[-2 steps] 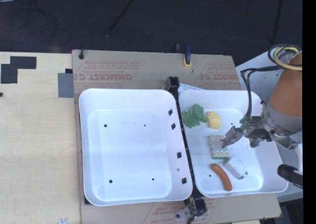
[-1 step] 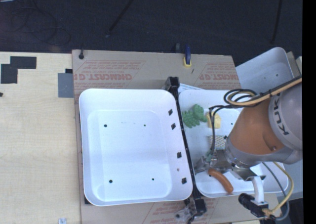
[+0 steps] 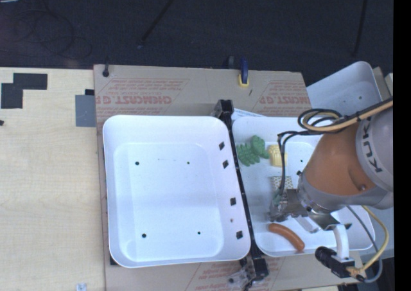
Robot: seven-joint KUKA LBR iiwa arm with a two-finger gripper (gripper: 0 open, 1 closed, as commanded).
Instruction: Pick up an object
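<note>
We see an orange sausage (image 3: 286,236) in the right bin (image 3: 260,130), near its front edge, long axis slanting down-right. The gripper (image 3: 280,206) hangs just above it; jaw state we cannot tell.

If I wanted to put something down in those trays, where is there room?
The left bin has a bare floor from wall to wall. The right bin is crowded: a green toy, a yellow piece, an orange sausage-shaped toy and the arm above them.
</note>
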